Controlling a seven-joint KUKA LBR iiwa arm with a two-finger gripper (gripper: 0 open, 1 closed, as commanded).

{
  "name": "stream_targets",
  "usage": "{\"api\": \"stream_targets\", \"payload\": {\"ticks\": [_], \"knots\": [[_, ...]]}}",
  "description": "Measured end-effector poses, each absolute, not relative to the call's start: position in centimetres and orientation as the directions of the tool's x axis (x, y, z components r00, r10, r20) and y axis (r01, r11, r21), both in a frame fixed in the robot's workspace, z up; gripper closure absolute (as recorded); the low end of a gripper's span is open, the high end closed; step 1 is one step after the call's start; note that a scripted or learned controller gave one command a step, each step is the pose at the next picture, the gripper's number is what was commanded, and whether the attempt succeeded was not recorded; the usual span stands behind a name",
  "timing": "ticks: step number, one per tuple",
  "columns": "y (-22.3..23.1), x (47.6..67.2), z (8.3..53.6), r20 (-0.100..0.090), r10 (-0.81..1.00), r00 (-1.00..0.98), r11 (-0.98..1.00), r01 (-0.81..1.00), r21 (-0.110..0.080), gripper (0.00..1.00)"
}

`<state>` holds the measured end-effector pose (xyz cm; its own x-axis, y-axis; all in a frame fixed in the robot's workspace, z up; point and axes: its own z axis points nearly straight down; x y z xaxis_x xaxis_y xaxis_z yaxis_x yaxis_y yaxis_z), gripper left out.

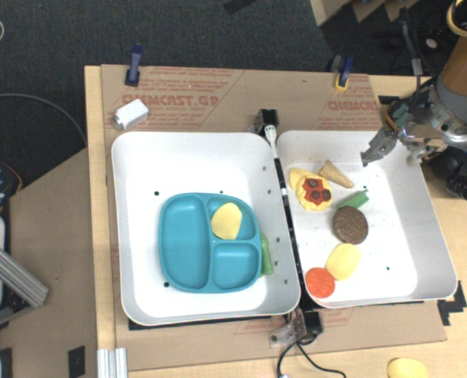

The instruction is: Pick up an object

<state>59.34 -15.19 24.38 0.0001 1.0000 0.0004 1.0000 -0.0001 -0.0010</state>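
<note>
The right bin [422,211] holds several toy foods: a pizza slice [313,190], a tan cone-shaped piece [335,174], a brown round cookie [350,224], a small green piece [356,200], a yellow lemon-like piece [342,261] and a red tomato slice [320,283]. My gripper [387,150] hangs over the far right part of this bin, to the right of the tan piece and apart from it. Nothing shows in its grasp.
The left bin [138,179] carries a teal divided tray [187,242] with a yellow piece [227,220] in one compartment and a green piece [265,257] against its right edge. Blue clamps [133,63] and a white block [131,114] sit on the cardboard behind. A yellow object [406,368] lies off the bench's front.
</note>
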Motion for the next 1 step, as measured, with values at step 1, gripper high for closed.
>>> {"api": "stream_targets", "payload": {"ticks": [1], "knots": [[-16.47, 55.97, 13.62, 0.003, 1.000, 0.003, -0.003, 1.000, -0.010, 0.00]]}}
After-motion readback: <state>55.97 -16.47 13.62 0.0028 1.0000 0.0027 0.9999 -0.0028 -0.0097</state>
